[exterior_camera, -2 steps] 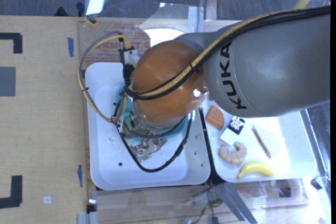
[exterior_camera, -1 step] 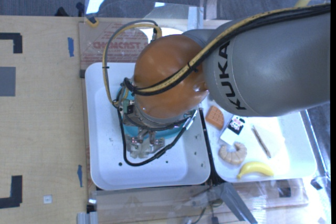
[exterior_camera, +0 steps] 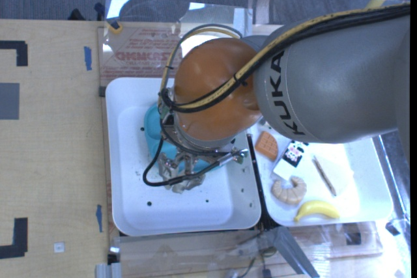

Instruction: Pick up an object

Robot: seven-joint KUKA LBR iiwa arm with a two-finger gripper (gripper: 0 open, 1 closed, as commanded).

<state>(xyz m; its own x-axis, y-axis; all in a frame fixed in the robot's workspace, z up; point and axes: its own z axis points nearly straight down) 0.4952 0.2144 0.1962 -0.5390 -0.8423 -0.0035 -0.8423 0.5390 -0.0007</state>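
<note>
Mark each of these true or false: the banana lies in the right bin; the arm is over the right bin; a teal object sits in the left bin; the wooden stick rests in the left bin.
1. The banana lies in the right bin. True.
2. The arm is over the right bin. False: its wrist and gripper reach down over the left bin.
3. A teal object sits in the left bin. True, partly hidden under the wrist.
4. The wooden stick rests in the left bin. False: it lies in the right bin, above the banana.
</note>
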